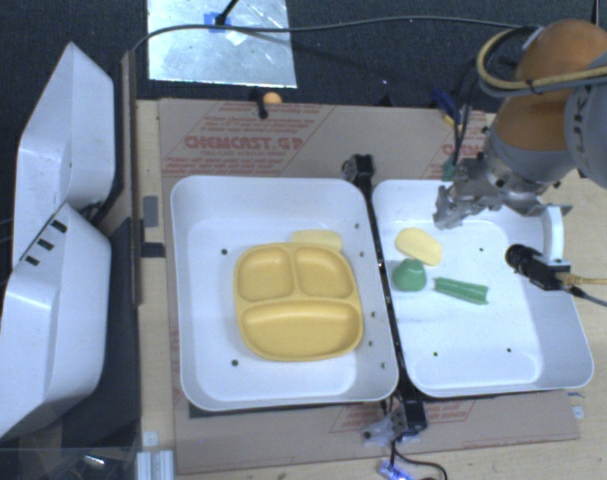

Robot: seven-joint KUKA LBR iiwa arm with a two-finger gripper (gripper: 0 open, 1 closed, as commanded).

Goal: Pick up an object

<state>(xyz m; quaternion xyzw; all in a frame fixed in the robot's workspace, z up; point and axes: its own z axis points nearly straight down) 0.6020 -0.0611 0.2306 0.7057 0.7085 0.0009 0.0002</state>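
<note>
On the bench, two shallow white bins sit side by side on a brown cardboard sheet (245,128) printed in red with lettering that reads roughly "CHEMCAST GP"; the smaller print around it is too fine to read. The left bin (198,368) holds a yellow divided tray (298,301) with three compartments, and a pale yellow flat piece (316,238) lies just beyond the tray's far edge, touching or nearly touching it.

The right bin (553,363) holds three small things near its left half: a pale yellow rounded object (419,245), a green rounded piece (408,276) just below it and close to the bin's left wall, and a green elongated piece (461,290) lying to the right of that. The three are near one another but not stacked.

The arm reaches in from the right, its orange band (568,53) high in the view. The gripper (451,214) hangs over the far part of the right bin, just above and right of the pale yellow rounded object. How wide it stands cannot be told from this angle. Nothing is seen held by it.
</note>
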